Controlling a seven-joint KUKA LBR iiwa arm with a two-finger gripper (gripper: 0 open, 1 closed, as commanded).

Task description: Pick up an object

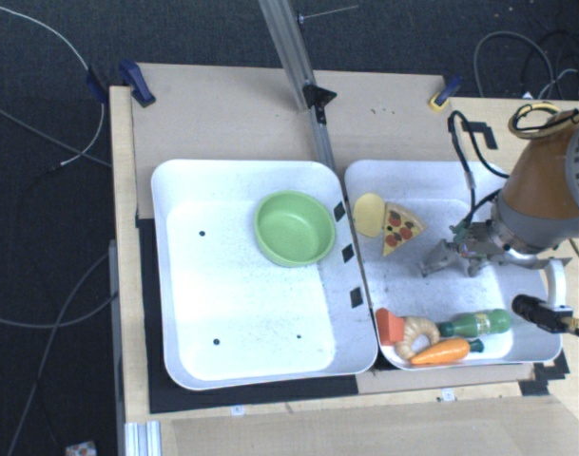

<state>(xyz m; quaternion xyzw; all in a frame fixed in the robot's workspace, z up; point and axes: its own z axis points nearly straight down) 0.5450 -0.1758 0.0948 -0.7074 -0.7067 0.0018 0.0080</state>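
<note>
Likeliest target: pizza slice (400, 227), at 10 o'clock in the right bin (517, 183), touching the yellow disc (368, 214). I judge it light, stiff, smooth plastic; best pinched across its straight edges. Gripper (439, 262) hovers at 4 o'clock from it, holding nothing; finger spread: cannot tell.

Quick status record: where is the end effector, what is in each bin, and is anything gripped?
end effector: low over the right white bin, mid-floor
held: nothing seen between its fingers
left white bin: round green bowl
right bin, top left: yellow round piece, toy pizza slice
right bin, bottom edge: orange toy carrot, green bottle, red block
</note>
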